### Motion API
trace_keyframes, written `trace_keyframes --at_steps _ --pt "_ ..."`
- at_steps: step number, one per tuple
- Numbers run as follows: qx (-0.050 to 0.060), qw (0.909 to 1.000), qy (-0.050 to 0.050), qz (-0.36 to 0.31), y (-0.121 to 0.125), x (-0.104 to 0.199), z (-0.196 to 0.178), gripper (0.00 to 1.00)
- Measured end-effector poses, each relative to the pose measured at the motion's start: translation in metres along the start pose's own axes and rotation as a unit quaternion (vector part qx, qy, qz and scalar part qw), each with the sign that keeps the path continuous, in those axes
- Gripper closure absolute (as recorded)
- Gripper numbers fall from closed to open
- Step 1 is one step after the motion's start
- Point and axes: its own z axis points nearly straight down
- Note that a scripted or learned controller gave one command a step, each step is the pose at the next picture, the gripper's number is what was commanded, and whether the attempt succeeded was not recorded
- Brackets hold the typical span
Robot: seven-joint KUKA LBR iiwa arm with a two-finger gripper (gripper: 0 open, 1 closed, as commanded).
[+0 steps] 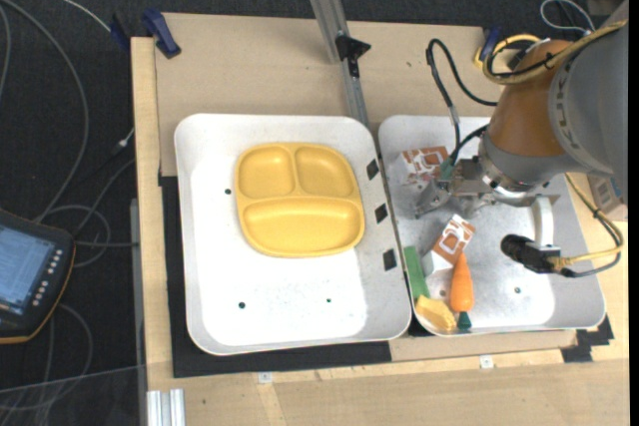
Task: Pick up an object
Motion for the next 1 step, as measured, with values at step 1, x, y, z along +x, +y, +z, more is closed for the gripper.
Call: trace_keyframes --at_steps 1 --pt "-0.003 1.0 0.0 0.0 0.0017 0.0005 -0.0129 1.0"
